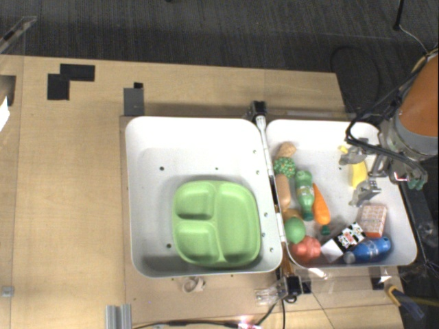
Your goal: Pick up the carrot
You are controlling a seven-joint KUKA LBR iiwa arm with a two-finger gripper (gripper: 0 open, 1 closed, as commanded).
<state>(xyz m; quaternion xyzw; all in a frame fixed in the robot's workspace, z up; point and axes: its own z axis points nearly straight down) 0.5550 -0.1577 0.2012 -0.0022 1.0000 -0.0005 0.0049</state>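
Note:
The carrot (pixel 320 204), orange and tapered, lies in the right bin (pixel 322 134) near its middle, with its tip pointing toward the back. A green bottle-like toy (pixel 304 187) rests against its left side. My gripper (pixel 359 177) hangs over the right half of the same bin, a short way to the right of the carrot and not touching it. Its fingers (pixel 367 193) stand apart, so it is open. A yellow item (pixel 358 173) shows in the gap between them; I cannot tell whether it touches them.
A green divided plate (pixel 216 219) sits in the left bin (pixel 147 184). Around the carrot lie a broccoli (pixel 285 166), a tan roll (pixel 282 192), a green ball (pixel 295 230), a red fruit (pixel 307 250), a blue bottle (pixel 370 249) and a pink block (pixel 372 218).

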